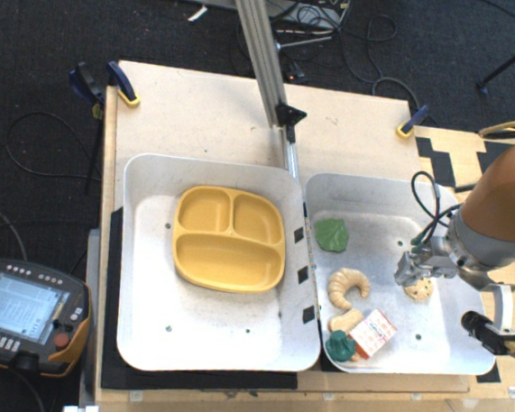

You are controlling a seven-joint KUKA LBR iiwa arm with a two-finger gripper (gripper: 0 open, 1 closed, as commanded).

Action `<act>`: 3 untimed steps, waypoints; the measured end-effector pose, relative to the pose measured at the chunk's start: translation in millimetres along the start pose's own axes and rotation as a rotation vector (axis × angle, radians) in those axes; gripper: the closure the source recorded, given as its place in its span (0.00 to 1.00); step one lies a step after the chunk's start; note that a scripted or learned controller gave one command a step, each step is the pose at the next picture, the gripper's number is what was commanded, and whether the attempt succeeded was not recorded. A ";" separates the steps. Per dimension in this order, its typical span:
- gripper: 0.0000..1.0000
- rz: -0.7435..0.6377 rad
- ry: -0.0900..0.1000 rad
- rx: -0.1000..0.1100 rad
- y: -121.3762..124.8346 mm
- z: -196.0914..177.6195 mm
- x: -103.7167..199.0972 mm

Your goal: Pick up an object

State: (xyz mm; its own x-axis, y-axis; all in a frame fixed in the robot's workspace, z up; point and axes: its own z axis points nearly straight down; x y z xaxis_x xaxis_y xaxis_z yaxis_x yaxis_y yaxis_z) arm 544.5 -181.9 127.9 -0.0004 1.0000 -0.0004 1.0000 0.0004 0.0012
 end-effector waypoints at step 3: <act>1.00 -0.007 0.002 0.001 -2.3 -90.3 50.0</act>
